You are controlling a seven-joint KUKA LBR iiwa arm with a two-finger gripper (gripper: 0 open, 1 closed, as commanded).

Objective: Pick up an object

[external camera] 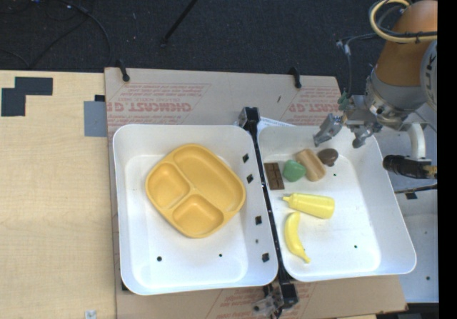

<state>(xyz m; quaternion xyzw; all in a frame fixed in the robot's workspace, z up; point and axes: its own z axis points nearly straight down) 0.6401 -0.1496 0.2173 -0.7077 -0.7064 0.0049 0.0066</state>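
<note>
A: Camera view, upper right of the frame: what is the gripper (344,133) doing?

B: It hangs above the far rim of the right bin (385,239). The two fingers are spread apart with nothing between them, so the jaws are released.

A: What lies under it?

B: Near the top of that bin, a small dark brown object (328,156) sits just below the left finger, touching a tan wooden block (310,165). A green round object (293,170) is just left of the block, and a dark brown rectangle (274,175) lies beside the divider.

A: Lower down?

B: A yellow bottle (311,204) lies on its side in the middle of the bin, with a banana (295,237) just below it.

A: The other bin?

B: The left bin (143,260) holds a yellow compartment plate (195,190), tilted in the frame, near its centre.
</note>
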